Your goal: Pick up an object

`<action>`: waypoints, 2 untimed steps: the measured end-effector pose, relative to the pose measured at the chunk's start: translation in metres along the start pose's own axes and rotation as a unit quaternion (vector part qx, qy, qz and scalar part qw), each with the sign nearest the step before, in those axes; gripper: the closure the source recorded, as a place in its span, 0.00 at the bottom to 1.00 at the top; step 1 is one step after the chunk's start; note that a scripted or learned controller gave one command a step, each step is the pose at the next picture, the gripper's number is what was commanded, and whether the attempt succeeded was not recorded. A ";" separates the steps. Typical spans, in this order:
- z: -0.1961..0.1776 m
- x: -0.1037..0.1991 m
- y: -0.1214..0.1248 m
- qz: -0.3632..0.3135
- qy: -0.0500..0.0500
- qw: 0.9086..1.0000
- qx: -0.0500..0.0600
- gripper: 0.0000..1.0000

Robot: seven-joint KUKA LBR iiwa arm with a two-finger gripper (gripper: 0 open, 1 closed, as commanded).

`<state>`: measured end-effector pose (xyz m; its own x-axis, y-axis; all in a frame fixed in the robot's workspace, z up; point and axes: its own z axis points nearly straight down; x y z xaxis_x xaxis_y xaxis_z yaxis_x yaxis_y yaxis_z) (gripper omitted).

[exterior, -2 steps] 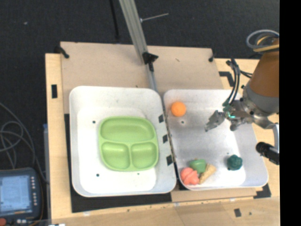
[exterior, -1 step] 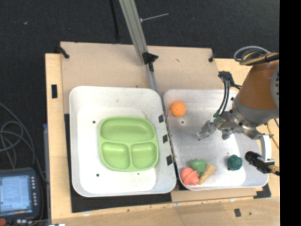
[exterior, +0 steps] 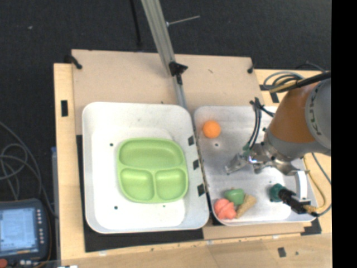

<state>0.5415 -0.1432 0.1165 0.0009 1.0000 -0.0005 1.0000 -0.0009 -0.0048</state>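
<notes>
While the gripper hangs below and right of the orange ball (open or closed: cannot tell), a green lump, pink lump and tan cone cluster further below that ball, all inside the right bin.

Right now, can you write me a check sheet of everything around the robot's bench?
Surface: tan bench bearing a left bin and a right bin, both white.
Job's things: in the right bin, an orange ball near the far wall; a green lump, a pink lump and a tan cone bunched at the near wall.
Clutter: green divided plate in the left bin.
Grippers: pincer over the middle of the right bin, apart from the toys.
Cables: dark cables looped at the bench's far right corner.
Surroundings: dark floor, metal pole, screen.
</notes>
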 end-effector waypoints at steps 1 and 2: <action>0.016 -0.001 0.000 0.001 0.000 1.000 -0.002 0.00; 0.004 -0.002 0.001 0.003 0.000 1.000 -0.005 1.00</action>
<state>0.5429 -0.1453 0.1121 0.0073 1.0000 -0.0014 1.0000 -0.0073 0.0046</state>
